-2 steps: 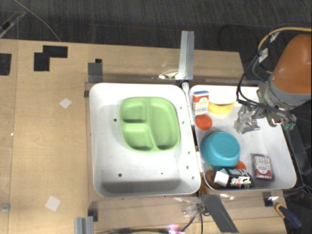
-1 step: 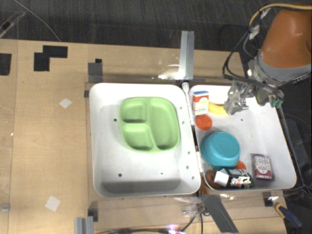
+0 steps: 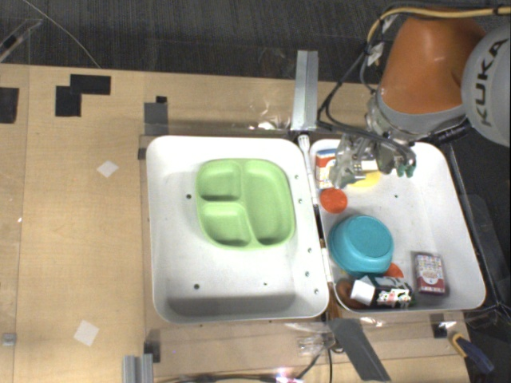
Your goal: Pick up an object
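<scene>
My gripper (image 3: 348, 170) hangs low over the far left corner of the right bin (image 3: 451, 214), under the orange wrist band. A yellow object (image 3: 369, 181) lies just right of it, partly covered by the gripper. A small red-orange round object (image 3: 334, 200) sits directly in front of the gripper. A red and white item (image 3: 323, 164) lies against the bin wall at the gripper's left. Closer to the front is a teal bowl (image 3: 362, 243).
A dark red card box (image 3: 429, 272) lies at the right bin's front right. A white block (image 3: 363, 292) and a small printed piece (image 3: 393, 297) crowd the front left corner. The left bin (image 3: 172, 278) holds a green divided plate (image 3: 243, 202).
</scene>
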Motion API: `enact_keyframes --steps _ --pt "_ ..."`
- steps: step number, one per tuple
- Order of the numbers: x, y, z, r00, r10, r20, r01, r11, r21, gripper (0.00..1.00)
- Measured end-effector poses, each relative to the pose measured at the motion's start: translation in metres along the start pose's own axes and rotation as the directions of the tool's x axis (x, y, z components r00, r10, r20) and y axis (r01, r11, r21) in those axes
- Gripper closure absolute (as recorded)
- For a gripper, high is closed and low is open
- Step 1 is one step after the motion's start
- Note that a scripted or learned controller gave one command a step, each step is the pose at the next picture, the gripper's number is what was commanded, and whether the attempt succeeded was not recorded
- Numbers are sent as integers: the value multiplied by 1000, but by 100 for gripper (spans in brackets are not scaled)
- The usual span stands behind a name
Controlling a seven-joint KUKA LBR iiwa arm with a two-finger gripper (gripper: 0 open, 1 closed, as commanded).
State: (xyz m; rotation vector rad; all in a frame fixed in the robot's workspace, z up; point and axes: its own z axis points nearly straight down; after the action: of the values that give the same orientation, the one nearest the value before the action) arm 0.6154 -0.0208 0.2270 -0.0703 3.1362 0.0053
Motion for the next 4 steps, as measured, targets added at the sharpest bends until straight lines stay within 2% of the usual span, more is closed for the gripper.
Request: enact_keyframes --steps 4 --pt "-12 2 -40 1000 -4 25 4 1000 -1 100"
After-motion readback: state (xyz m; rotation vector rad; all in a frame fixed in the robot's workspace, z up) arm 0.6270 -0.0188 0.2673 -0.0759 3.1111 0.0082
